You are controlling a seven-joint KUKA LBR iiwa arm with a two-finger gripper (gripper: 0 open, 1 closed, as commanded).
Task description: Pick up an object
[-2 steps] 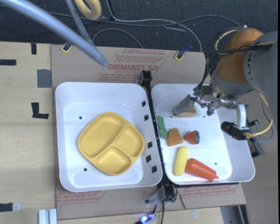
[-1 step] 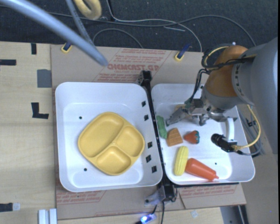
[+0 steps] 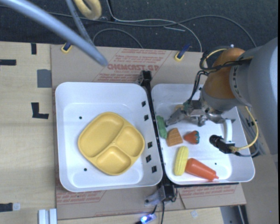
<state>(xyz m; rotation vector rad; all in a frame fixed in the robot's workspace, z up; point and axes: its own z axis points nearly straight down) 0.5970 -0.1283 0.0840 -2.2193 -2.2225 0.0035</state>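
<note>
You are looking down at a pale wooden bench (image 3: 18, 139) marked with short black tape pieces, and on it lies a sheet of brown cardboard (image 3: 130, 64) printed in red. Beyond the far edge the floor is dark, with thin cables (image 3: 144, 22) looping across it. Two shallow white bins sit side by side on the cardboard, joined by a black divider strip. The left bin (image 3: 67, 125) holds a yellow divided plate (image 3: 111, 143) with three compartments, lying roughly in its middle.

The right bin (image 3: 240, 171) holds the toy foods you could take. A yellow corn cob (image 3: 180, 160) lies near the front, and just beside it, touching or almost so, an orange carrot (image 3: 201, 169) points towards the bin's front right corner. Behind the corn sits an orange-brown wedge (image 3: 174, 136), with a green piece (image 3: 161, 127) against the divider side and a small red strawberry (image 3: 192, 136) to the wedge's right.

The arm (image 3: 242, 78) reaches in from the right, its orange band above the wrist. The gripper (image 3: 173, 120) is low over the right bin, just behind the wedge and the strawberry. Its fingers look slightly parted with nothing between them, though the view there is cluttered, so treat that as likely rather than certain.
</note>
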